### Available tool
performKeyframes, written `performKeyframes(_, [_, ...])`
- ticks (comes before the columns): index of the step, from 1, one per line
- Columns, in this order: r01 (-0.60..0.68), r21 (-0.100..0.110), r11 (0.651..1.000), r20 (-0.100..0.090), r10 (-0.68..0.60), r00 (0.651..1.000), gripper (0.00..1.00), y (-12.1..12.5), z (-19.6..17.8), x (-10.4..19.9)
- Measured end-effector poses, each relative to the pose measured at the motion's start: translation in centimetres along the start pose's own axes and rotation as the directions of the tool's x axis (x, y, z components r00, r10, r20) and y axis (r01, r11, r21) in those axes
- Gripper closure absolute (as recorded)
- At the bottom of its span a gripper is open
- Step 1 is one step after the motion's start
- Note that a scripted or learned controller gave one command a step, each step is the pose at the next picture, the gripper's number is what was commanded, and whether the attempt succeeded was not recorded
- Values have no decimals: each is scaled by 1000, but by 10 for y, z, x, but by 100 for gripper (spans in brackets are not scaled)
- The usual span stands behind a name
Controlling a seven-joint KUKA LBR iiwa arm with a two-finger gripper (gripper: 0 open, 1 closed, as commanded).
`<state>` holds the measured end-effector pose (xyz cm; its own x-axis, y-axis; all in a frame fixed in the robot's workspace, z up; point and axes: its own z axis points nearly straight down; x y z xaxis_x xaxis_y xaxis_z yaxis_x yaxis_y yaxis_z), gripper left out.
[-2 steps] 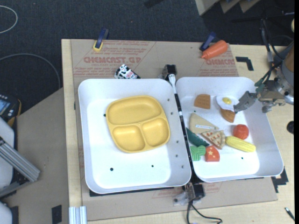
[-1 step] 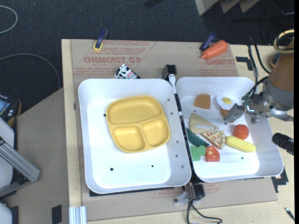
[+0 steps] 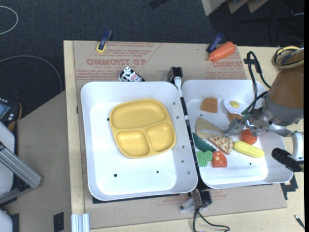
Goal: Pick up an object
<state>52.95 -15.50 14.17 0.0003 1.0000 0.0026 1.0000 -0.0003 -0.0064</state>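
The right bin [image 3: 270,175] holds several toy foods: a brown bread slice [image 3: 209,104], a fried egg [image 3: 234,104], a beige wedge [image 3: 206,127], a pizza slice [image 3: 221,143], a yellow corn cob [image 3: 248,150], a red tomato [image 3: 249,137], a strawberry [image 3: 219,160] and a green piece [image 3: 203,155]. My gripper [image 3: 237,125] hangs low over the middle of this bin, just above and left of the tomato and right of the beige wedge. The arm's grey wrist covers the spot, and I see nothing clearly held.
The left bin [image 3: 96,168] carries a yellow divided plate [image 3: 142,127]. An orange toy carrot [image 3: 222,51], a yellow-tipped clamp [image 3: 103,42] and a small black-and-white toy [image 3: 129,74] lie on the board behind the bins. A black cable [image 3: 254,71] loops above the right bin.
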Motion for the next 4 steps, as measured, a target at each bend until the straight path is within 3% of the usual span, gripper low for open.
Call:
performKeyframes(1, [1, -22, 1000, 7, -1, 1000, 0, 5, 29, -1])
performKeyframes(2, [-1, -11, 1000, 5, 1, 1000, 100, 1, 25, 0])
performKeyframes(4, [2, -15, 1000, 6, -2, 1000, 100, 7, -84, -4])
